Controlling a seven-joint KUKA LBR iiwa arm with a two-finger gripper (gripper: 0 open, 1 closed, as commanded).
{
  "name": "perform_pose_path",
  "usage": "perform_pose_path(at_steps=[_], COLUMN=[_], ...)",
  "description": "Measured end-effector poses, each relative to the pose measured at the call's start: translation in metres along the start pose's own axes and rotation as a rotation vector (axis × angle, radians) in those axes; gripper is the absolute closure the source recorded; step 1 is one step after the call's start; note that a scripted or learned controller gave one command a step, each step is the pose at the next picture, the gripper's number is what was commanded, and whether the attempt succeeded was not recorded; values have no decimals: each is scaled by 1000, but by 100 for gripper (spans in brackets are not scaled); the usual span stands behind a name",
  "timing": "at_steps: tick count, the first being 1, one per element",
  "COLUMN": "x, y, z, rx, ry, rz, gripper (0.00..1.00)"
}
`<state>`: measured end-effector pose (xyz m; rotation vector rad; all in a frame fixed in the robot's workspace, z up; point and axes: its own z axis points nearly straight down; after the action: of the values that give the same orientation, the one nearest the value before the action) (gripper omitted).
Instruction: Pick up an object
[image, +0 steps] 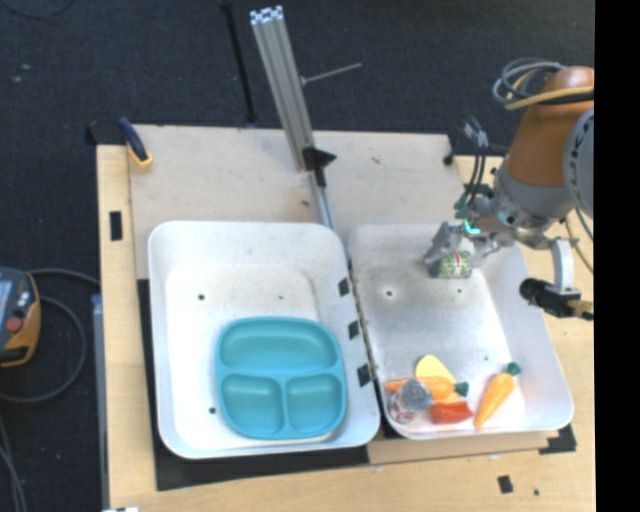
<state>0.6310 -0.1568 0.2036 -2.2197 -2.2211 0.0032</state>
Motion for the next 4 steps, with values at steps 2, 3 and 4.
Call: perform_pose_path(at_steps=[2, 3, 4], x=[5, 4, 3], y=[8, 8, 10], z=[54, 106, 90], rx=[0, 0, -7], ry=[-1, -1, -3], rz=[-4, -1, -2], gripper=[0, 0, 100])
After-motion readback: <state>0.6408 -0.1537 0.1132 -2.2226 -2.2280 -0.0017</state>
